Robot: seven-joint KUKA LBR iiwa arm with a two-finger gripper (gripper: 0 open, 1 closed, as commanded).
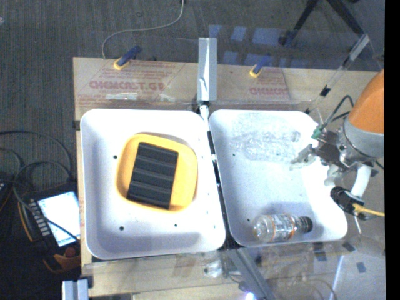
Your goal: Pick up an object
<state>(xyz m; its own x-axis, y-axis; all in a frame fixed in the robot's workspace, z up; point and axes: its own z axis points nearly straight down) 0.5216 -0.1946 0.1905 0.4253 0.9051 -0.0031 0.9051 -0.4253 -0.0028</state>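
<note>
In the left bin lies a yellow rounded pad with a black ribbed block on top of it. The right bin holds a clear plastic bottle with a dark cap, lying on its side near the front wall. A crumpled clear plastic piece rests near that bin's back. My gripper hangs over the right bin's right edge, above the bin floor, apart from both the bottle and the clear plastic. Nothing shows in its grasp.
A metal post stands at the back between the bins. Two yellow-and-blue clamps sit on the rear board. Cables hang off the wrist at the right. A lit tablet lies on the floor at the left.
</note>
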